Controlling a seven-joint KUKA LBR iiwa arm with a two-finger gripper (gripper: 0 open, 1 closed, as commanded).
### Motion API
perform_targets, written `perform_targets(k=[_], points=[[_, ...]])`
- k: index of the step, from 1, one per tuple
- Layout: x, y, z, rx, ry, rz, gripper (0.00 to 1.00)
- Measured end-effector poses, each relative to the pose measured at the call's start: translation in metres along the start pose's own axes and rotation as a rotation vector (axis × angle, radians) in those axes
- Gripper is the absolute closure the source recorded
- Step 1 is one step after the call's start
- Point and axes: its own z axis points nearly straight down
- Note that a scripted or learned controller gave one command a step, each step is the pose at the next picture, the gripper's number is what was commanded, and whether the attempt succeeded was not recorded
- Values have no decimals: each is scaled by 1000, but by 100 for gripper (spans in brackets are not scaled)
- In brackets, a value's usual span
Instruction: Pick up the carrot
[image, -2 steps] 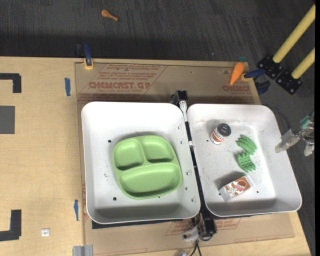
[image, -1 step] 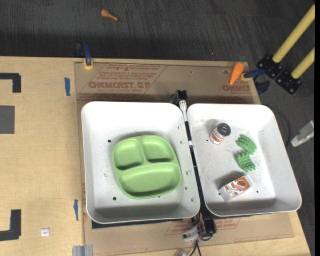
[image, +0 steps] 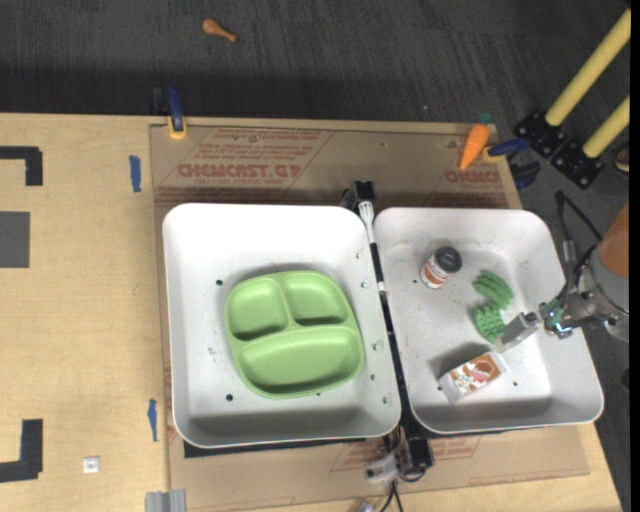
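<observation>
The carrot (image: 474, 146) is small and orange with a green top. It lies on the brown board behind the right bin (image: 570, 400), outside both bins, near a blue clamp. My gripper (image: 524, 327) hangs over the right side of the right bin, far in front of the carrot. Its tip is right beside a green leafy toy (image: 488, 321), and nothing visibly sits in it.
The right bin also holds a second green leafy piece (image: 494, 288), a small dark-capped bottle (image: 438, 267) and a red-and-white box (image: 472, 375). A green divided plate (image: 293, 330) sits in the left bin (image: 190, 260). Another small orange object (image: 218, 30) lies on the dark floor far behind.
</observation>
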Motion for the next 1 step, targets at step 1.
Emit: perform_targets(k=[1], points=[[39,8,53,3,2,314,0]])
